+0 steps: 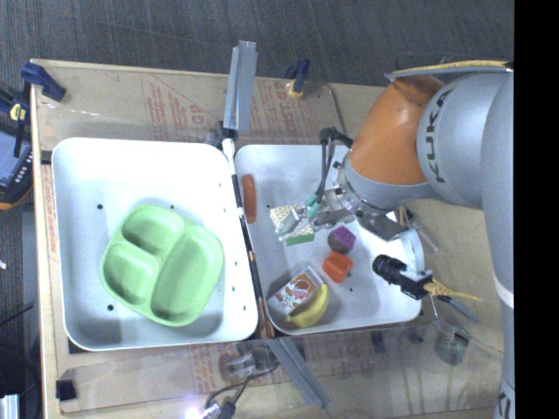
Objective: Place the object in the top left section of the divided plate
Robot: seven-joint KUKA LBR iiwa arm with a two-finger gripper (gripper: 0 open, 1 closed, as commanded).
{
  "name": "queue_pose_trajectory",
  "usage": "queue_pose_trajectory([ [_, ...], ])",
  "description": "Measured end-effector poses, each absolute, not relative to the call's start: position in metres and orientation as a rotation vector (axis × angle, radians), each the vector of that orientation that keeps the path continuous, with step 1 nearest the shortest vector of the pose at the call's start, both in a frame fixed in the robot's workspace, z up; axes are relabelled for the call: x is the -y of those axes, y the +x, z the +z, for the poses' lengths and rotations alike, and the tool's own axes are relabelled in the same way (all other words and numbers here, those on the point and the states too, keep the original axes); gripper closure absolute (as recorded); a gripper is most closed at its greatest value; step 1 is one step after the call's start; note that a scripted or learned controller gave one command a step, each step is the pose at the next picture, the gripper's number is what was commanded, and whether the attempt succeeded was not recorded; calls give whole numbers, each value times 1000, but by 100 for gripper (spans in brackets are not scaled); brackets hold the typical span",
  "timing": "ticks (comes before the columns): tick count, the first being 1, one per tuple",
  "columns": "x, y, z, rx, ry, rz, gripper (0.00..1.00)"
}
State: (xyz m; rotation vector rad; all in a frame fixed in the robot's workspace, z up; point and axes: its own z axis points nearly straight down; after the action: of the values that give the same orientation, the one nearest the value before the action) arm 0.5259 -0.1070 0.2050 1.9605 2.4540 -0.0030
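A light green divided plate (162,264) lies in the left bin (87,168), with two small sections on its left side and one large section on its right. My gripper (316,212) hangs low in the right bin (271,168), at the end of the grey arm with the orange band. It is right beside a small white and green patterned block (285,217) and a green-edged piece (300,236). I see nothing lifted off the bin floor.
Also in the right bin are an orange-red sausage (249,197) by the left wall, a purple piece (341,238), an orange-red piece (337,267), a yellow banana (313,310) and a small printed carton (295,292). The arm covers the bin's right side.
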Motion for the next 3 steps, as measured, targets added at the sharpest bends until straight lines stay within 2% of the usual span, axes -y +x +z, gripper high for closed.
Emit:
queue_pose_trajectory([
  [1,30,521,272,-2542,1847,0,100],
  [2,-2,496,246,-2667,1666,-3,100],
  [3,-34,477,273,-2674,1649,0,100],
])
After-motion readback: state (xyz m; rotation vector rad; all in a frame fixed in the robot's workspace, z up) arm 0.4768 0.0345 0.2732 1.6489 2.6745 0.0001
